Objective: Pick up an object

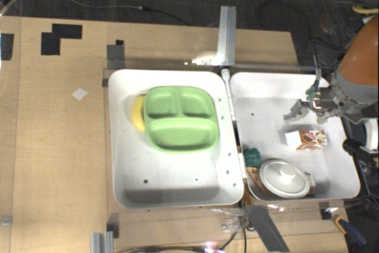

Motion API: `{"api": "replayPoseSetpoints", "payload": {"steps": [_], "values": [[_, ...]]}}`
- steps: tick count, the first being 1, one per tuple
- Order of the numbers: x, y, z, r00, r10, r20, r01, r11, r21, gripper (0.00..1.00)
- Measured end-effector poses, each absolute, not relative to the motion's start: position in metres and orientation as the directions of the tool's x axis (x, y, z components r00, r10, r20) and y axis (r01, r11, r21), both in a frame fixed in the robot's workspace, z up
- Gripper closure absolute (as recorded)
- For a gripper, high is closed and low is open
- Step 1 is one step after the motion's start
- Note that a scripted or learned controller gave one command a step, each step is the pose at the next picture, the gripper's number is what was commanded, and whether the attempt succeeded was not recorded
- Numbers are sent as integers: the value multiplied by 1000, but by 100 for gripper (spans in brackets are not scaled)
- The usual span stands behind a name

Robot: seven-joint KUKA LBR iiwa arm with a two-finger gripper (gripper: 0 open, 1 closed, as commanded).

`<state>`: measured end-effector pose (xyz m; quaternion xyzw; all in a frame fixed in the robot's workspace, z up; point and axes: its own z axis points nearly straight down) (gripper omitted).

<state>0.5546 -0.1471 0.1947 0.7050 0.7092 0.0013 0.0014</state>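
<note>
The grey two-finger hand (298, 108), fingers apart and grasping nothing, hovers over the right white bin (260, 92) just above the small white-and-orange packet (307, 138), so it must next descend and clench.

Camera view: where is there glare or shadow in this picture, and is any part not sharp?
In the camera view, glare shines on the metal post and beside its base; a soft shadow lies along the near wall of the left bin; the steel lid shows a bright sheen; the gripper and the small packet look soft, so their fine detail is unreadable.
</note>
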Motion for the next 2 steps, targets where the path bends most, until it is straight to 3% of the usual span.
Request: {"api": "replayPoseSetpoints", "payload": {"steps": [1, 2], "values": [[531, -93, 104, -15, 1000, 0, 1000, 15, 1, 0], [505, -87, 90, -163, 987, -7, 986, 163, 17, 0]]}}
